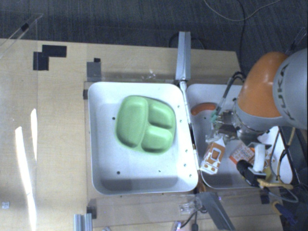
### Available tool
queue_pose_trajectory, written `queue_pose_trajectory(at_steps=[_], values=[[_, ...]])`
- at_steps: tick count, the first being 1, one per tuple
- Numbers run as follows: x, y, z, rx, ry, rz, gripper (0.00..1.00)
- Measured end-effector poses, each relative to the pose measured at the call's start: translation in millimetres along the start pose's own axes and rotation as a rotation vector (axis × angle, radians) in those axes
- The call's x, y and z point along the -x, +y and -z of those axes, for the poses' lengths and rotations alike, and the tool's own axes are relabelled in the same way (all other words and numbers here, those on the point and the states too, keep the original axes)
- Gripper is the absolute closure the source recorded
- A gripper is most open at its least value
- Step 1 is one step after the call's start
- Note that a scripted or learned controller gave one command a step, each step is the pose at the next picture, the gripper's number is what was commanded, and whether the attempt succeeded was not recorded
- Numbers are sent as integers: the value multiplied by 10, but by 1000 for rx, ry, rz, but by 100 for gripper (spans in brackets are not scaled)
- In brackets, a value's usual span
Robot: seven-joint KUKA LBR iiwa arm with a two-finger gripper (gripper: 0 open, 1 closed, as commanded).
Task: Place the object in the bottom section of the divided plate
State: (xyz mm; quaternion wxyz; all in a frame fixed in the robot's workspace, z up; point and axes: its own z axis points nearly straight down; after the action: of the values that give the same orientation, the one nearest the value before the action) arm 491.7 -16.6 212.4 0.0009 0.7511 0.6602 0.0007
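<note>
A green divided plate (145, 124) lies in the left white bin (103, 177), a little far of that bin's middle, with one long section on its left and two smaller sections on its right; nothing rests in any of them. The grey arm (276, 93), with its orange band, reaches in from the right and hangs over the right bin (219, 179), covering much of it. Below the wrist the gripper (222, 128) is a dark tangle of metal and cable seen almost end on, and whether it is wide, narrow or holding anything cannot be told. Just near of it a white and orange packet (213, 156) lies tilted against the left side of the right bin. An orange rounded item (202, 108) peeks out at the far left of that bin, partly hidden by the arm. More small items (250, 162) at the near right are cluttered and hard to make out.
</note>
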Motion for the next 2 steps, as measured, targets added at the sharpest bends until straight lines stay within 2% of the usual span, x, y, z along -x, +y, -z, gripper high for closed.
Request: queue_pose_trajectory(at_steps=[1, 2], values=[[89, 255, 331, 0, 0, 127, 100], [664, 187, -1234, 9, 0, 60, 100]])
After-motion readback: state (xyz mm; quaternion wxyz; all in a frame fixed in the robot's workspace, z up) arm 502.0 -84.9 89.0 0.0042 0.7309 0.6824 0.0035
